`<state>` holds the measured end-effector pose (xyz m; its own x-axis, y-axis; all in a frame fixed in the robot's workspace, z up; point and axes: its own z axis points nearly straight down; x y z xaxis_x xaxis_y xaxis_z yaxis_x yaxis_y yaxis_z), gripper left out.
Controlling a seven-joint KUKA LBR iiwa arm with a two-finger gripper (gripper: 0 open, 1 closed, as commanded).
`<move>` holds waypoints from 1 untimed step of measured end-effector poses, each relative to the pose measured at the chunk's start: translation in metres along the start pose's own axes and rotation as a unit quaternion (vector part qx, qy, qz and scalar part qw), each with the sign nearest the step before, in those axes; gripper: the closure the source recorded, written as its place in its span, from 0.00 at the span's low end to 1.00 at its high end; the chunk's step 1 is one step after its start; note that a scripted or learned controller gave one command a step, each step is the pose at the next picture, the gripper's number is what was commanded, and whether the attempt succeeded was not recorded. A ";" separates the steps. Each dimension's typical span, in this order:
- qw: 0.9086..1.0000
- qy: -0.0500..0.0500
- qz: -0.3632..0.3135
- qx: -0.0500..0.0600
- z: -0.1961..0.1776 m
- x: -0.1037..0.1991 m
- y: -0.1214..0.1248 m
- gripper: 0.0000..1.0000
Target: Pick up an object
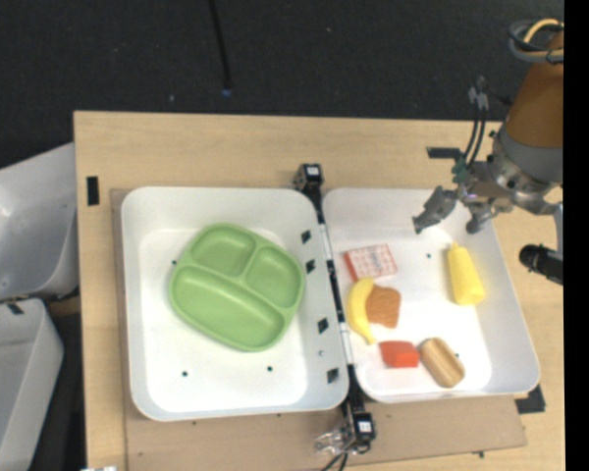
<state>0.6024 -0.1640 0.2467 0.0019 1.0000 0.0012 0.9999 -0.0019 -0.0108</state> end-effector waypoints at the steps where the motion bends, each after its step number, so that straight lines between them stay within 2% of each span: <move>1: 1.000 -0.001 -0.001 -0.006 -0.007 0.000 0.002 0.00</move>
